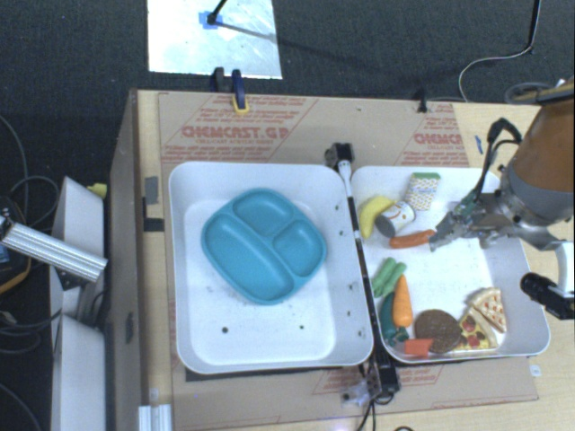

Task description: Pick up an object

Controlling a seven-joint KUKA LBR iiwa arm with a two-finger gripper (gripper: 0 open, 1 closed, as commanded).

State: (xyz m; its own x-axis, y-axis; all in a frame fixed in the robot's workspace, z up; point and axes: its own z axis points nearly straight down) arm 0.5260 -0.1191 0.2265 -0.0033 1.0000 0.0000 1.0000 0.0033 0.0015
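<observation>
Over the right bin, the gripper is seen just beside the end of a thin red-orange chili; whether its fingers are spread or closed cannot be told. Left of the chili lie a yellow banana and a small can. A blue divided plate rests in the left bin on the cardboard-covered counter.

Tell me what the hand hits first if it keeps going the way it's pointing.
Likely the red sausage. The hand points toward the view's left, tip right at the sausage's right end in the right bin. Its height above the bin floor is unclear, so it could pass over and reach the banana next.
</observation>
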